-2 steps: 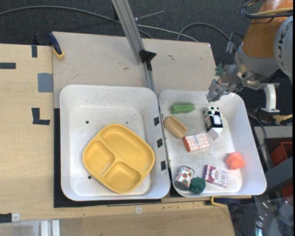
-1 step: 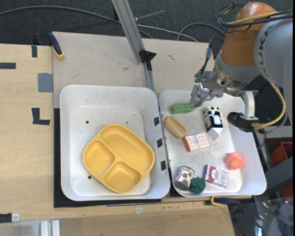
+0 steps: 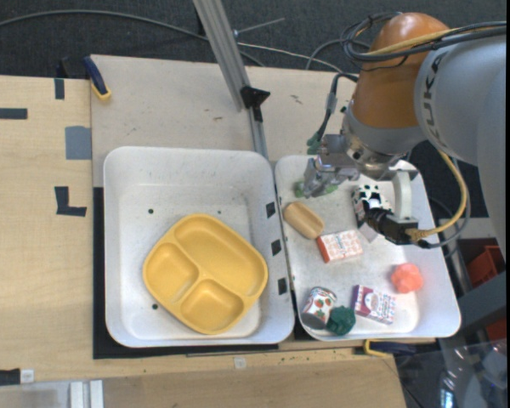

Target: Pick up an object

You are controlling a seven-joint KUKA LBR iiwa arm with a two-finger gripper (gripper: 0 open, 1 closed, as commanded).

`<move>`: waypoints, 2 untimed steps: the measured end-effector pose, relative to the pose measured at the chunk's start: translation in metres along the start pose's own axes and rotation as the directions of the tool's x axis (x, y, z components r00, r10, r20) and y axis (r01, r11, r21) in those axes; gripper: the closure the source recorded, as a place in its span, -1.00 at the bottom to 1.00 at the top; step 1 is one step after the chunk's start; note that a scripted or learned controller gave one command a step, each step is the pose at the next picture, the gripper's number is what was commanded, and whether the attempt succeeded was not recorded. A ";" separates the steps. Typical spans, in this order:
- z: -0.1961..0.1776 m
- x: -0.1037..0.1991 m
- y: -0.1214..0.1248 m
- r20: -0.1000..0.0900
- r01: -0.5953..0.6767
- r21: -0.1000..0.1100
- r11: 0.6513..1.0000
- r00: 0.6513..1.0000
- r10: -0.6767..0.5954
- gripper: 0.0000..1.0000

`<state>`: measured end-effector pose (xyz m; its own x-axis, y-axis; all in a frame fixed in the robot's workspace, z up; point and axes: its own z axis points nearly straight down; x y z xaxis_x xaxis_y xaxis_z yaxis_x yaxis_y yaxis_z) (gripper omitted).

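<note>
The gripper (image 3: 321,177) hangs low over the far end of the right bin (image 3: 433,308), just inside its rim, below the arm's orange band (image 3: 399,58). Whether it is spread or pressed together cannot be told, since the wrist hides most of it, and nothing shows clearly pinched in it.

Closest to the gripper is the tan bread roll (image 3: 303,219), lying just below it and slightly to its left on the bin floor, apart from it. Further down and a little right of the gripper lies the small red and white carton (image 3: 340,246), just beside the roll. Well below the gripper, along the near rim, sit a round printed cup (image 3: 320,304), a dark green lump (image 3: 342,320) touching it, and a purple and white packet (image 3: 374,303). An orange-pink ball (image 3: 406,277) rests down and to the right.

To the gripper's lower left, the left bin (image 3: 127,177) holds a yellow divided tray (image 3: 206,272).
</note>
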<state>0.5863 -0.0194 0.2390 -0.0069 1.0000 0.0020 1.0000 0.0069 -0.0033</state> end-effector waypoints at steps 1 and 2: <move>0.000 0.056 -0.026 0.000 0.000 0.000 1.000 1.000 0.000 1.00; 0.000 0.100 -0.044 0.001 0.000 0.000 1.000 1.000 0.000 1.00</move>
